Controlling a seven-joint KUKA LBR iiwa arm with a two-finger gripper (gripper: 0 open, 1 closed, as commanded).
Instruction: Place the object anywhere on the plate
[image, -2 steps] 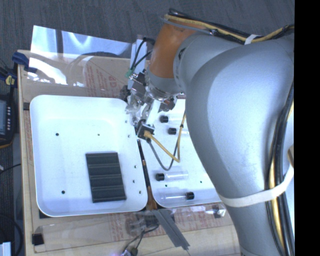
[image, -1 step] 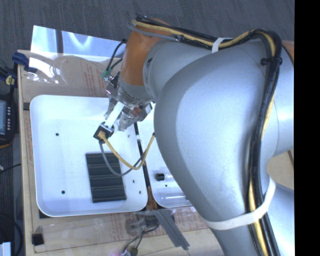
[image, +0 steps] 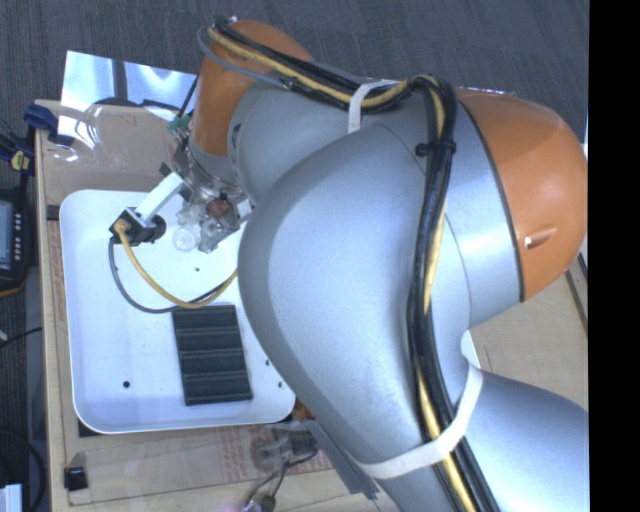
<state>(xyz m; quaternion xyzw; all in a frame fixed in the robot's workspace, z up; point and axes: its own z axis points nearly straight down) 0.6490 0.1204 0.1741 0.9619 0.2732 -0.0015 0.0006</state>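
The arm (image: 380, 280) is reaching in from 3 o'clock and leaning far over the bench (image: 150, 460), so its grey bulk is covering most of the right half of the scene, along with whatever is lying there. The gripper (image: 200, 222) is hanging over the upper part of the left bin (image: 95, 330), towards 11 o'clock from the middle of the picture. It is pointing down at the white floor, but it is too small and cluttered to read. I cannot tell whether it is open or closed, or whether it is carrying anything.

The one loose thing lying in plain sight is a dark ribbed block (image: 212, 355). It is resting flat on the bin floor at 6 o'clock from the gripper, apart from it, near the bin's lower edge. I am taking this to be the object, though that is a guess. A yellow cable (image: 175, 299) is looping down from the wrist and is sagging between the gripper and the block.

As for progress, the job is looking barely begun. If the block is the object, it is sitting ungrasped in the bin and not on any plate. The pick-up, the carry and the set-down all seem to be waiting. The plate's place I cannot make out; it may be lying under the arm.
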